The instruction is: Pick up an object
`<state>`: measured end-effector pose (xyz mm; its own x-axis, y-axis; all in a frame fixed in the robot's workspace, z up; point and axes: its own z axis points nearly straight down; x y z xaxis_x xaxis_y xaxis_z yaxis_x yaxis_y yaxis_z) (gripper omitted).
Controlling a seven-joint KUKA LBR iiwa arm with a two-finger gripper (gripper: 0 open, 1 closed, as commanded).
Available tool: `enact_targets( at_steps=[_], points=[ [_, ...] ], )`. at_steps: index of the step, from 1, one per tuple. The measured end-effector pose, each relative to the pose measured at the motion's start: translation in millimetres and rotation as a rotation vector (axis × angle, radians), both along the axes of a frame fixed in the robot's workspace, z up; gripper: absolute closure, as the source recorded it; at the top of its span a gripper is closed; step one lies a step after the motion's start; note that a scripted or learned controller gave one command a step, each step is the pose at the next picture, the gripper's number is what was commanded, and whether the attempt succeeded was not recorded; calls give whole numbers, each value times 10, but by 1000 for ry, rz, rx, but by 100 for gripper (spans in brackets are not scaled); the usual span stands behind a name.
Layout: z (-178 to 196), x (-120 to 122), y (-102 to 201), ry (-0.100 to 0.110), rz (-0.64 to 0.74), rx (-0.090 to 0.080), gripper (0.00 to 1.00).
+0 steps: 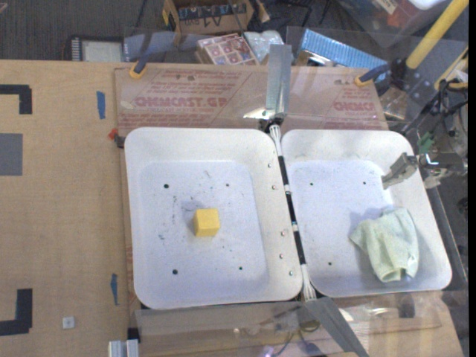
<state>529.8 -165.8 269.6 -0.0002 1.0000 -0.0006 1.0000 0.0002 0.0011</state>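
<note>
1. Pale green cloth lies crumpled in right bin, front right corner.
2. Yellow block sits mid left bin, well apart.
3. Claw hovers just above the cloth; opening cannot be told, nothing visibly held.
4. Best: descend onto the cloth's bunched middle, pinch a fold.

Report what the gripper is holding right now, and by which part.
Nothing is held. The gripper hangs above the right bin near its right rim, apart from the pale green cloth lying below it. The yellow block sits in the left bin.
</note>
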Motion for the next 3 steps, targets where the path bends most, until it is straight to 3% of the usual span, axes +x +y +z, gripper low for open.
enact_targets(
  at_steps=[1, 2, 3],
  points=[
    [-1410, -282, -117, 0, 131, 0, 0],
    [-1807, -478, 307, -10, 309, -8, 0],
    [-1694, -458, 299, -18, 307, -12, 100]
  ],
)
